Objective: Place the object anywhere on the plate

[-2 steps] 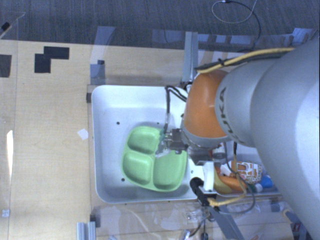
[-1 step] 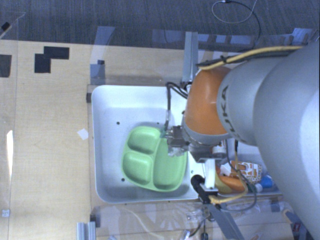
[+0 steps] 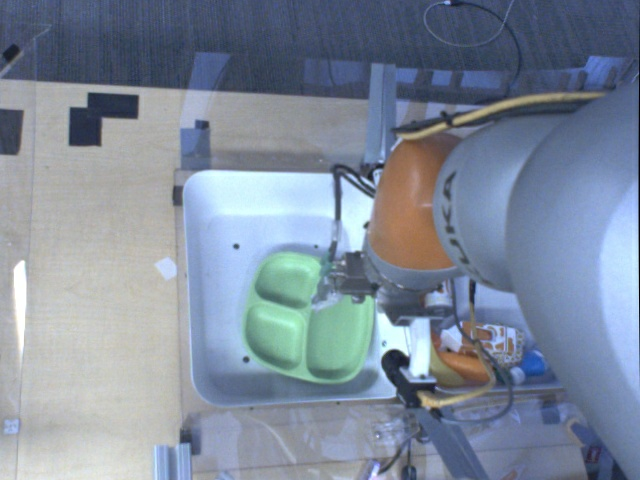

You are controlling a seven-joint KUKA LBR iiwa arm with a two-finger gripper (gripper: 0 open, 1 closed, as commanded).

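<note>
A light green plate [image 3: 290, 323] with three compartments lies in the left white bin [image 3: 215, 228], toward its right side. My gripper [image 3: 335, 280] hangs over the plate's upper right edge, where the compartments meet. The orange-banded wrist and the grey arm cover most of what lies below and to the right of it. I cannot make out any object at the gripper.
In the right bin, partly hidden under the arm, lie an orange object [image 3: 462, 366], a printed packet [image 3: 497, 340] and a blue item [image 3: 535, 363]. Black and yellow cables [image 3: 400, 378] hang beside the bins' shared wall. The bench's wooden top extends to the left.
</note>
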